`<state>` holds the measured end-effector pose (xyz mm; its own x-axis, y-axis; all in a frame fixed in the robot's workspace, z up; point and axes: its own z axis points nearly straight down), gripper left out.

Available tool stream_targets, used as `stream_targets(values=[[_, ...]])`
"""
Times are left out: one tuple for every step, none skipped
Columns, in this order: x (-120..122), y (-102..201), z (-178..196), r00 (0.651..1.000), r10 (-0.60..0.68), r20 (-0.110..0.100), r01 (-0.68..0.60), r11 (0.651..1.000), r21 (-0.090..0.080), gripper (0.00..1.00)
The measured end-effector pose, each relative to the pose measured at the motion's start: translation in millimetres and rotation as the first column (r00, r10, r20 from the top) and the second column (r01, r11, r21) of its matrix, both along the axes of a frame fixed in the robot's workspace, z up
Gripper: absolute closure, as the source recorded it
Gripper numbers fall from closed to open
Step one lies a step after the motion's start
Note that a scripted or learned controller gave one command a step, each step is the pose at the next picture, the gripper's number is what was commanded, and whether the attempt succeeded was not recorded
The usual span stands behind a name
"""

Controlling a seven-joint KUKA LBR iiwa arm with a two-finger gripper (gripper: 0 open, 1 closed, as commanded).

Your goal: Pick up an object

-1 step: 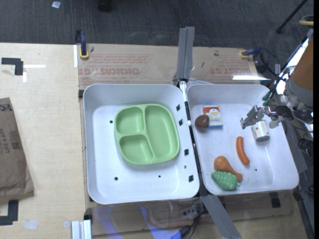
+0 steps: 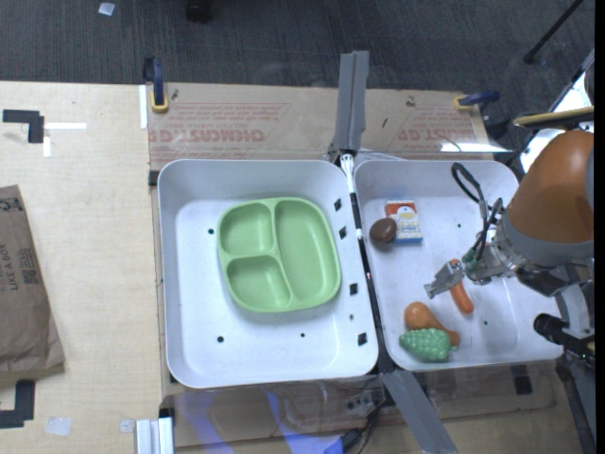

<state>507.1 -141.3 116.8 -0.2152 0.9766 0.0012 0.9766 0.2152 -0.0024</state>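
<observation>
The right bin [image 2: 492,348] holds a small box with an orange and white label [image 2: 406,221], a brown round piece [image 2: 383,231], an orange pear-shaped piece [image 2: 424,317], a green bumpy piece [image 2: 426,345] and a thin orange-red carrot-like piece [image 2: 460,297]. My gripper [image 2: 455,277] hangs low over the middle of the right bin, its metal tip right beside the upper end of the carrot-like piece. The arm's orange band [image 2: 560,189] rises to the right of it.
The left bin [image 2: 189,348] bears a green divided plate [image 2: 280,253]. A grey bar [image 2: 352,102] runs back from the gap between the bins. A brown paper bag [image 2: 24,282] lies at the far left of the bench. A black cable [image 2: 470,185] loops over the right bin.
</observation>
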Motion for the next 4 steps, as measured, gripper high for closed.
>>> stream_targets(values=[[4,21,17,0.998,-0.067,0.002,0.067,0.998,-0.001,0.0],[36,-24,-24,0.998,-0.06,-0.001,0.06,0.998,0.003,0.0],[36,-25,-14,0.998,-0.064,0.001,0.064,0.998,0.0,1.0],[64,13,60,0.953,-0.303,0.001,0.303,0.953,-0.002,1.0]])
